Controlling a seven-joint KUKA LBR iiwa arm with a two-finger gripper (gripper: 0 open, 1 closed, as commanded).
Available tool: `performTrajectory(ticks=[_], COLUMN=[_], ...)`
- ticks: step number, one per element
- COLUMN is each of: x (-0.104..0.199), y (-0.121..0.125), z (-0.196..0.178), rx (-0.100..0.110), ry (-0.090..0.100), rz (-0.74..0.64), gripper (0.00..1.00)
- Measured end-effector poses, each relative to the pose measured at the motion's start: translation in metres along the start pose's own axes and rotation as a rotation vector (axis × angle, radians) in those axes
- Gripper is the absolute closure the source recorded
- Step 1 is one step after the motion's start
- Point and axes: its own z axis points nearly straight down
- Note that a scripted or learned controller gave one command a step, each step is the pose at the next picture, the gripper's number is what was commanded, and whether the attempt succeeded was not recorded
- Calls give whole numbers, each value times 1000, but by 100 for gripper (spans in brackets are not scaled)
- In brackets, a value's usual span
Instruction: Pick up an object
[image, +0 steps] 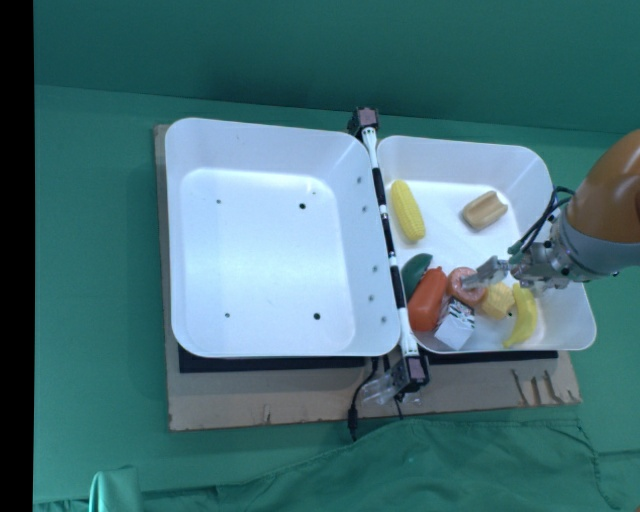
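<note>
The right bin (520, 165) holds the toys. The gripper (492, 272) hangs low there, its grip impossible to judge. Beside it lie a red piece (428, 298), yellow corn (407, 210), banana (523, 316); no legible writing.

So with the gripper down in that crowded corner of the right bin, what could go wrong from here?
1. The gripper sits low among a tight cluster: the orange-red toy, the yellow block and the banana lie close together, so it may nudge a neighbour or catch two at once.
2. The red pepper and the black-and-white box crowd the same spot and could get shoved.
3. The cluster lies near the right bin's wall, leaving little room.
</note>
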Motion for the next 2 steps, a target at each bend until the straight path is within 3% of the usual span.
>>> performTrajectory(ticks=[1,2], x=[-1,-3], y=[35,-5], z=[-60,-126], rx=[25,26], ry=[7,8], rz=[-10,-5], gripper=[0,0])
